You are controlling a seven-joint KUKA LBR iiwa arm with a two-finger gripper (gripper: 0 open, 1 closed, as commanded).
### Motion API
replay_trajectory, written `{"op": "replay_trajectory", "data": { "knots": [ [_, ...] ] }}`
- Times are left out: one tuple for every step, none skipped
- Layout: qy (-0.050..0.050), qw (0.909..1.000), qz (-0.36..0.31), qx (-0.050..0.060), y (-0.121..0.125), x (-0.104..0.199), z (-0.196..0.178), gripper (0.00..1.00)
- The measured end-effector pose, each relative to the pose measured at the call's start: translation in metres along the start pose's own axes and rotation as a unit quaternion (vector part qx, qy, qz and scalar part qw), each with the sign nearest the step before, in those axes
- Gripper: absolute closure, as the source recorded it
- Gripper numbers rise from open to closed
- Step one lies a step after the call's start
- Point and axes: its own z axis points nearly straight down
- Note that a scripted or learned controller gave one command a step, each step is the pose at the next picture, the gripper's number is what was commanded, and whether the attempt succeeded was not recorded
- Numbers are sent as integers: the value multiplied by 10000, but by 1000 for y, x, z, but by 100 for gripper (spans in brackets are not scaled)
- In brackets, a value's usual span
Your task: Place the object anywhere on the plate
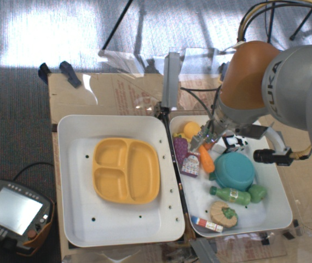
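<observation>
A yellow divided plate (126, 170) lies in the left white bin (74, 147). My gripper (203, 142) hangs low over the back left of the right bin (279, 201). It is open, its fingers straddling the upper end of an orange carrot (206, 160). A yellow lemon (191, 129) sits just left of it and purple grapes (180, 147) lie below left. Nothing is lifted between the fingers.
The right bin also holds a small carton (191, 165), a teal bowl (235, 170), a green bottle (234, 195), a round cookie-like toy (224, 213), a red and white tube (207, 224) and a black and white item (235, 143). A tablet (13, 215) lies lower left.
</observation>
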Motion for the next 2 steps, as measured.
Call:
{"op": "replay_trajectory", "data": {
  "knots": [
    [9, 10000, 14, 1, 3, 116, 0, 100],
    [3, 9990, 457, 27, 35, 179, 91, 100]
  ]
}}
